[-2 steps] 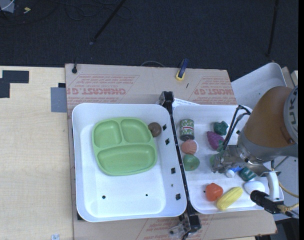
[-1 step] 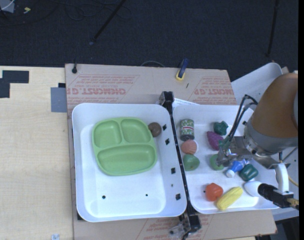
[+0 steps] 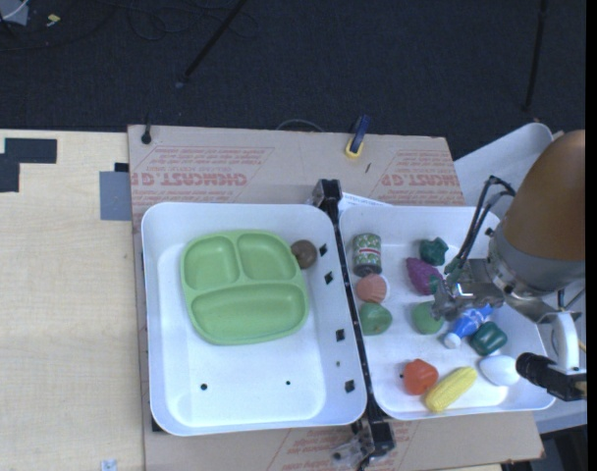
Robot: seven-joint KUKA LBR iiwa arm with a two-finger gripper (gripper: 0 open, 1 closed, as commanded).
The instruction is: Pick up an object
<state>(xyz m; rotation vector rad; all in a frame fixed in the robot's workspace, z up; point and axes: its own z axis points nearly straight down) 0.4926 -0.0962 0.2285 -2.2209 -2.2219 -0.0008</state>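
Dark carpet lies behind the worktop (image 3: pixel 53 292), a pale wood surface carrying a cardboard sheet (image 3: pixel 240 170) on which two shallow white bins sit side by side.

Left bin (image 3: pixel 240 391): holds a green divided plate (image 3: pixel 244 287); a small brown ball (image 3: pixel 303 253) rests just beside the plate's upper right corner.

Right bin (image 3: pixel 397 400): holds a small labelled can (image 3: pixel 366 253), a peach-coloured ball (image 3: pixel 371 287), two green rounded pieces (image 3: pixel 375 318), a purple piece (image 3: pixel 421 273), a dark teal piece (image 3: pixel 434 250), an orange piece (image 3: pixel 419 375), a yellow corn cob (image 3: pixel 451 388), a white egg shape (image 3: pixel 497 369) and a dark green piece (image 3: pixel 489 339).

Claw (image 3: pixel 454 302): positioned low over the right bin, between the purple piece and a small blue and white bottle (image 3: pixel 465 326). Finger opening cannot be determined, and no object is seen held.
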